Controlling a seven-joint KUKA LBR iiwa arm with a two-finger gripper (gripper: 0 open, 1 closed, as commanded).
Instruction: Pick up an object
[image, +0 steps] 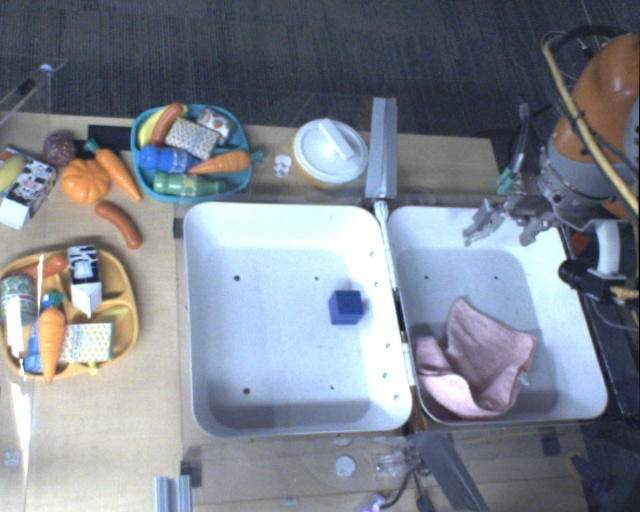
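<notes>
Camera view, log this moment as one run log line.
pincer: open, above right bin's far edge | holding: nothing | pink cloth: right bin, near side | blue cube: left bin

Cube in left bin; cloth in right bin.

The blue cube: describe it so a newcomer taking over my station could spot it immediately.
Find the two white bins side by side; take the left bin. The blue cube sits alone on its floor, right of centre, near the divider. It is small, dark and hard-edged, unlike the crumpled pink cloth in the right bin.
</notes>
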